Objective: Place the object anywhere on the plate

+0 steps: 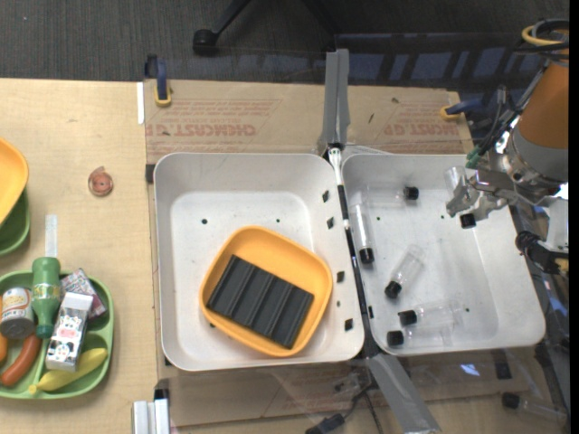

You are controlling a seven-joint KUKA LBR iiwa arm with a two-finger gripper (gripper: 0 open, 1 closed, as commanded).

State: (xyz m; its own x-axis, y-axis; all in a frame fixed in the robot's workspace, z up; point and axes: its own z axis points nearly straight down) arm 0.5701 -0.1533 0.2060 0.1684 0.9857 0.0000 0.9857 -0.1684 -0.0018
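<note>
We hover our metal two-finger gripper (467, 202) over the right white bin (507, 324), above clear black-capped vials (403, 272); we cannot tell its fingers' state; the orange square plate (312, 265) awaits.

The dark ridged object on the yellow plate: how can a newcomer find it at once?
Find the left white bin, then the yellow plate inside it. The dark ridged object lies flat on that plate. Unlike the small clear vials in the right bin, it is a broad, dark, grooved rectangle.
</note>
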